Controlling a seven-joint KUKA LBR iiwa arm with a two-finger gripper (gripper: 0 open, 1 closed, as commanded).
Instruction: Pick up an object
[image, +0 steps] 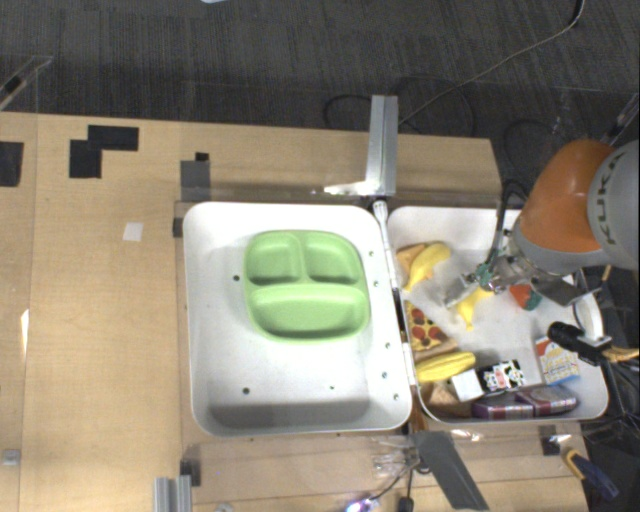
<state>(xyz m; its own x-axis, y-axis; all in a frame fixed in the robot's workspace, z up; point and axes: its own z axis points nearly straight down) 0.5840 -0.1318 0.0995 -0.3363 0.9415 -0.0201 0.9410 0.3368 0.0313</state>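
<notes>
Gripper (478, 283) low over the right bin (597, 400), near its middle, beside a yellow piece (466, 310). Grip state impossible to tell. Nothing visibly lifted; picking apparently not yet done.

right bin (596, 398): crowded with objects | left bin (205, 330): green tray (304, 284) central, margins open

A green divided tray (303, 282) lies in the left white bin (215, 330).
</notes>
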